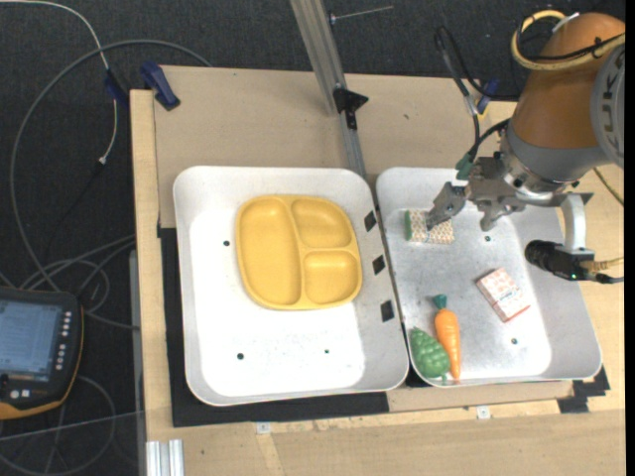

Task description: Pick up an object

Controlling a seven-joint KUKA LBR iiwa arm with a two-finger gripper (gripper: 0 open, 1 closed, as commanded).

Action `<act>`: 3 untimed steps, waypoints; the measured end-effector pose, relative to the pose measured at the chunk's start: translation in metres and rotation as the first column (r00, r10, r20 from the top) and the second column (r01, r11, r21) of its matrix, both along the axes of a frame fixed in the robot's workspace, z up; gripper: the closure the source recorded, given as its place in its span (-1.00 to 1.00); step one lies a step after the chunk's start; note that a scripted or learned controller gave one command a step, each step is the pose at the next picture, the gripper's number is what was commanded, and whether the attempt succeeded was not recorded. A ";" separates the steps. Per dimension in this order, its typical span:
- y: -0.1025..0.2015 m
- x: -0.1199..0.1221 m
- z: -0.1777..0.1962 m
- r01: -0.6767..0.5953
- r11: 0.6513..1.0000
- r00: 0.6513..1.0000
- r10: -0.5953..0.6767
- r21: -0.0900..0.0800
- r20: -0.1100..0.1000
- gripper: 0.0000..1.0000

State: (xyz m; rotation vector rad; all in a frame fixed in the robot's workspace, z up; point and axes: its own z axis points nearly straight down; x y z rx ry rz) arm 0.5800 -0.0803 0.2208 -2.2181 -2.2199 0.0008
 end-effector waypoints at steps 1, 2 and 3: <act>0.000 0.000 0.000 0.000 1.000 1.000 0.000 0.000 0.000 -1.00; -0.002 -0.004 -0.063 0.001 1.000 1.000 -0.001 0.000 -0.007 -1.00; -0.005 -0.012 -0.124 0.002 1.000 1.000 -0.002 0.000 -0.007 -1.00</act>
